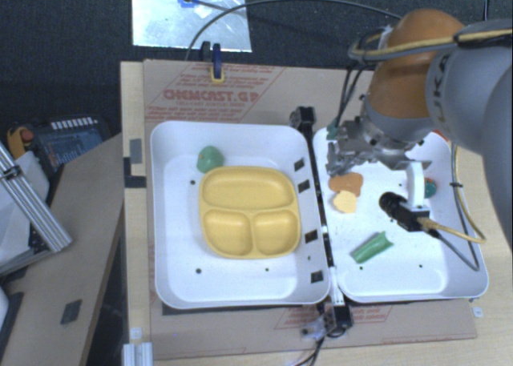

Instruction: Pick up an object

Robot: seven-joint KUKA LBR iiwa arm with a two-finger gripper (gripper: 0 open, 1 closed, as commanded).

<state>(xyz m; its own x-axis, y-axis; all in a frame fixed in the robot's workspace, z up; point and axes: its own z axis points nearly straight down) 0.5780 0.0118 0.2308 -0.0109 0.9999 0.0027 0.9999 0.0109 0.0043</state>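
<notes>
Where two white bins (240, 296) sit on a cardboard-topped bench (216, 88), gripper (346, 162) at 12 o'clock over orange piece (347, 183); finger spread not discernible.

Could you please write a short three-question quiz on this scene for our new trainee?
1. True or false: the yellow tray lies in the left bin.
2. Which item lies nearest the front edge of the right bin? A) green block B) orange piece C) green lump
3. Fill in: the yellow tray has ___ compartments.

Key: 1 true. 2 A. 3 three.
</notes>
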